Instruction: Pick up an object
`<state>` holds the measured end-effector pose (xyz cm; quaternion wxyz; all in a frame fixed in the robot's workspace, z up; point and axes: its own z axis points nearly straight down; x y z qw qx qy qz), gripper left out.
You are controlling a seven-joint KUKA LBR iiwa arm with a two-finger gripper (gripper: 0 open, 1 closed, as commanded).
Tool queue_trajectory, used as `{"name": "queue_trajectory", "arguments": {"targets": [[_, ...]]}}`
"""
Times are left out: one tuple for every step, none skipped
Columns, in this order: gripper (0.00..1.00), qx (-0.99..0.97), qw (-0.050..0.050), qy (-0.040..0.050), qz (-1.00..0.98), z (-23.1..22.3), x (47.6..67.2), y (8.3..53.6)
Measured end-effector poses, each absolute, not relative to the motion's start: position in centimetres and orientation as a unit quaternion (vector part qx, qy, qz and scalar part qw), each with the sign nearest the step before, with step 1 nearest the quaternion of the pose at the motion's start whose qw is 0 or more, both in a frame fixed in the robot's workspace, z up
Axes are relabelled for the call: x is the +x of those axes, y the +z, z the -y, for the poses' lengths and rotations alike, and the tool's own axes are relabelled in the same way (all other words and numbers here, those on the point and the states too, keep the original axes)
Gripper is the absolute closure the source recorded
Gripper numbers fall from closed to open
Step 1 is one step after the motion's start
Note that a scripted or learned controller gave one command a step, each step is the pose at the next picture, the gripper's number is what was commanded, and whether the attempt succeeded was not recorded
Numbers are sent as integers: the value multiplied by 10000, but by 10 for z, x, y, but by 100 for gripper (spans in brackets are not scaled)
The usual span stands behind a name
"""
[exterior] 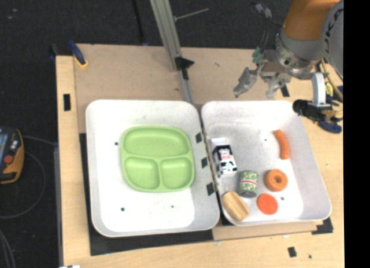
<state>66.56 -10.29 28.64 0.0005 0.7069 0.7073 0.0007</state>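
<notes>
Now, jaws: the gripper [258, 81] hangs in the upper right of the frame, over the bare counter [133, 76] just beyond the top rim of the right bin [315, 203]. Its two fingers [244, 83] are spread apart with nothing between them.

Candidates: every loose object lies in the right bin, toward the lower right of the frame; none is yet marked out as the target.

Nearest object: the orange sausage [281, 144] lies below and slightly right of the jaws in the picture, apart from the rest. Its long axis runs nearly top to bottom of the frame, tilted a little.

Cluster: the milk carton [224, 158] sits against the bin's left wall, well below the jaws and left of them. Lower down stand the green can [248, 183], the doughnut [276, 180], the orange disc [267, 204] and the bread roll [235, 206], all close together.

Left bin [98, 116]: it holds a green divided plate [156, 158], far to the left of the jaws.

Judgement: the move is downward in the frame, into the right bin; the sausage looks the cleanest approach, with the fingers closing across its short width.
</notes>
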Motion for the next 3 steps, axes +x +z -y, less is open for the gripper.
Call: {"name": "queue_trajectory", "arguments": {"targets": [[0,7073,-10,-20,-7069,104,665,223],[0,7073,0,-14,-7069,105,672,164],[0,7074,-4,-18,-7068,113,665,115]]}}
